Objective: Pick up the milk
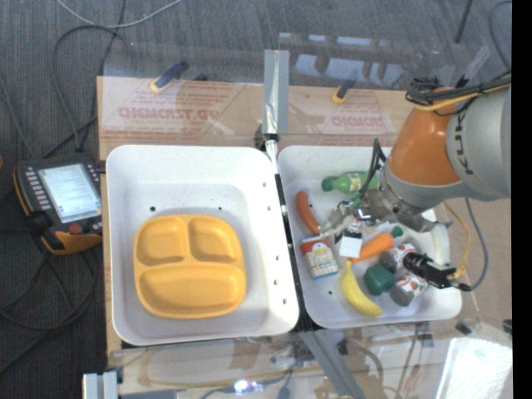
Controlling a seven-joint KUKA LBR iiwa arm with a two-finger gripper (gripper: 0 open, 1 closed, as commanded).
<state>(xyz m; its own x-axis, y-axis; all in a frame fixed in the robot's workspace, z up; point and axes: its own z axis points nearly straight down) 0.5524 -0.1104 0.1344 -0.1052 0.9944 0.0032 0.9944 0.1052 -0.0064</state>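
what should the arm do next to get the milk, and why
Probably shift a little toward the near-left and descend. The gripper hangs over the clutter in the right bin, while the small milk carton lies just beyond it, beside the banana and below the hot dog, with nothing visibly between the fingers.

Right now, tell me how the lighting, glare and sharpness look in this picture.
Camera view: even, soft lighting with faint shadows inside the left bin; bright glare on the clear panels along the bottom edge and top right; the yellow divided plate is sharp, while the small items near the gripper in the right bin, milk carton included, look slightly soft and crowded.
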